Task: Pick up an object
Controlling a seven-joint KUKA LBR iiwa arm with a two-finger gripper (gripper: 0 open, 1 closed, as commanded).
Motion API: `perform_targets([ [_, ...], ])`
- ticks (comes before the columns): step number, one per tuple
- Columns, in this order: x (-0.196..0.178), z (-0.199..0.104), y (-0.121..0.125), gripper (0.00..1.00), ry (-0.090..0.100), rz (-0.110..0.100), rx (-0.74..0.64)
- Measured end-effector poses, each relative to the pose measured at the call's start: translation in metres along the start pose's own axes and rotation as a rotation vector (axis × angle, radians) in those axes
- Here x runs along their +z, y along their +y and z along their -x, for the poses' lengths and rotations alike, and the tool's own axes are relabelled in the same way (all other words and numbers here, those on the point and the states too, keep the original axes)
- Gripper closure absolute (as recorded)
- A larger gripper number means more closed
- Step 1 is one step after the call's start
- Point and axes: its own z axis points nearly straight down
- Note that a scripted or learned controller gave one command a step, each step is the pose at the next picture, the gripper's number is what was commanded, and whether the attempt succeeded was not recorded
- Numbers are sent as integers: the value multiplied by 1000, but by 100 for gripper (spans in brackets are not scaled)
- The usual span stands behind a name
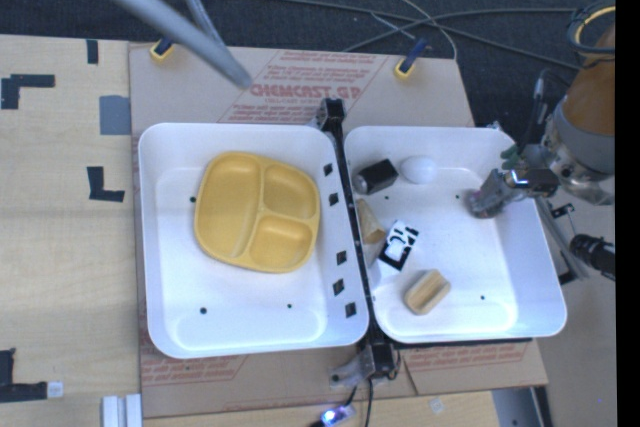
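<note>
Lying loose in the right bin: several small things, any of which could be picked, none of them between the fingers.
Tan block (427, 292): near the front of the right bin (520, 315), tilted, apart from the others.
Black-and-white piece (398, 244): just up and left of the tan block, close to the wall between the bins.
Black cylinder (375, 176): toward the back left of the same bin, lying on its side.
White ball (419, 169): just right of the black cylinder, near or touching it; contact cannot be told.
Pale brown piece (370, 224): against the dividing wall, between the black cylinder and the black-and-white piece.
Gripper (486, 200): low over the right part of the right bin, well apart from every item; the fingertips look drawn close together on nothing, though blur leaves this uncertain.
Arm (585, 125): reaches in over the bin's right rim.
Left bin (170, 305): holds a yellow divided plate (257, 211) with three compartments, lying flat.
Bench (60, 245): pale wood, with cardboard under both bins.
</note>
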Motion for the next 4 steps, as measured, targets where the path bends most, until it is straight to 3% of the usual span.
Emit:
perform_targets([
  [4,55,-185,78,100,1,-6,-2],
])
